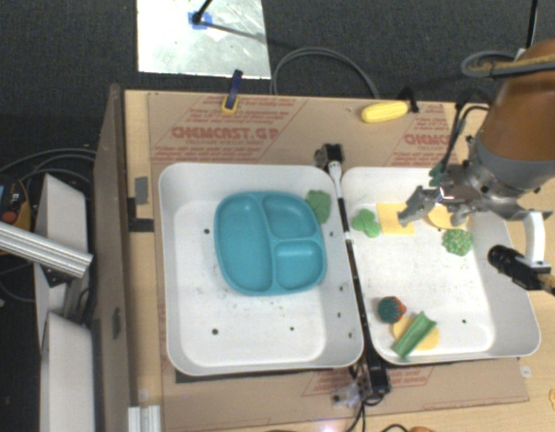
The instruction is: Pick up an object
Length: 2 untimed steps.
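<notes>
Jaws [419, 207] hang low over the right bin [506, 331], near its upper left; whether they are parted or closed cannot be told, and nothing is seen held. Just beside them lies a yellow flat piece [391, 220], with a small green lump [367, 227] to its left. Green leafy piece [456, 241] sits right of the jaws. Near the bin's front edge: a round dark toy [389, 309] and a green-yellow stick [413, 333], touching. Left bin [192, 331] carries a blue divided tray [269, 242], with a green piece [319, 204] at its upper right.
</notes>
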### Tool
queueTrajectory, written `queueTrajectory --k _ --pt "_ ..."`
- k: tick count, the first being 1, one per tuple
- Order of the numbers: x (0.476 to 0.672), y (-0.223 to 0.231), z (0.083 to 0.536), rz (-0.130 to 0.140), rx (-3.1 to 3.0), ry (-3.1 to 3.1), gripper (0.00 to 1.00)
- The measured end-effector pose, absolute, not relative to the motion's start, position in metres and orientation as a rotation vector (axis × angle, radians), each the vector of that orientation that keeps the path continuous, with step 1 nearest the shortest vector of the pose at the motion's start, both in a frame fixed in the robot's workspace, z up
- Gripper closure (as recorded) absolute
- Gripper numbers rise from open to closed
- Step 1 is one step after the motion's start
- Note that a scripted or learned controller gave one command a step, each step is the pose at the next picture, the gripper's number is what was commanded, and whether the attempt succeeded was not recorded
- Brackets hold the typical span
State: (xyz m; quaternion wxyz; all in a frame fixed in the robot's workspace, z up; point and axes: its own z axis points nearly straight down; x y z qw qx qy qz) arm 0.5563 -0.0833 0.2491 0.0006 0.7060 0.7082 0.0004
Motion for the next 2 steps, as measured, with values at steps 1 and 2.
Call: queueTrajectory --k 1,2 --pt "0.570 -0.139 0.172 -0.003 2.225 2.219 0.00" --pt "0.572 -0.190 0.118 -0.002 2.224 2.219 0.00"
